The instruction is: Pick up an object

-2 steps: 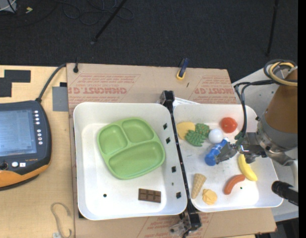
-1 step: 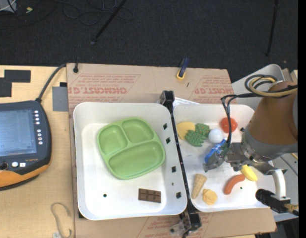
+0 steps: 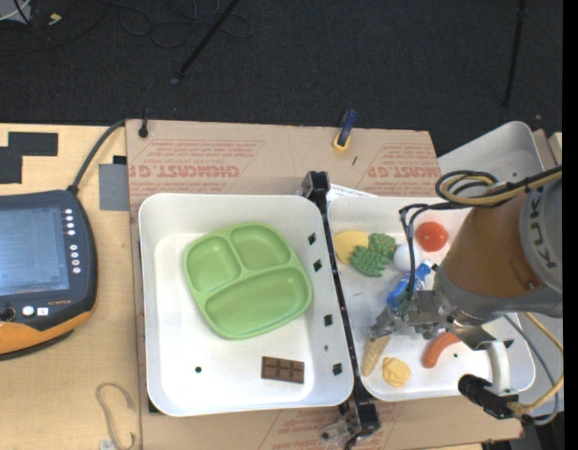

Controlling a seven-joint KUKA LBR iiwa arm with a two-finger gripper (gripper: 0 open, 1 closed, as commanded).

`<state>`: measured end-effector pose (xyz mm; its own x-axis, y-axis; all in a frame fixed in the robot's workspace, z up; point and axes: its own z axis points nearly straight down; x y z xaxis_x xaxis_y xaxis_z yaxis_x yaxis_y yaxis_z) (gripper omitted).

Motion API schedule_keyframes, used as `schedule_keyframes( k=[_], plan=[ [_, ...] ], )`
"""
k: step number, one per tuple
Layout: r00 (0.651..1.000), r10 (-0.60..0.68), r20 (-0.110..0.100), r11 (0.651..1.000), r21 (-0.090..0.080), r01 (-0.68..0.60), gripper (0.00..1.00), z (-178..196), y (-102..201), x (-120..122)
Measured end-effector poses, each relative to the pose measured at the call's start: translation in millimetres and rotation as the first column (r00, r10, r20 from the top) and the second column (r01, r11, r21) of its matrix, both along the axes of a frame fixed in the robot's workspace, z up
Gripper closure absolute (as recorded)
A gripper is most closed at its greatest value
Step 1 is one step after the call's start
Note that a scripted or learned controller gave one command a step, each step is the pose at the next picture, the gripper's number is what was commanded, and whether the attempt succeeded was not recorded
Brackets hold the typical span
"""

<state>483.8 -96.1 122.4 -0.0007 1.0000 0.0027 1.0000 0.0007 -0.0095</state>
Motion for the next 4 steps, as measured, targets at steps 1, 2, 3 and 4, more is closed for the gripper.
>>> schedule_keyframes(
  k=[1,2,3,4],
  plan=[
    [1.000,0.000,0.004,1.000,-0.001,0.000,0.00,-36.9,1.8,-0.7],
    [1.000,-0.009,0.006,1.000,-0.001,0.009,1.00,-24.4,-0.7,0.0],
    [1.000,-0.008,0.010,1.000,-0.003,0.008,1.00,33.4,-10.3,-2.5],
    [1.000,-0.001,0.012,1.000,-0.003,0.001,1.00,86.2,-20.1,3.9]
  ],
)
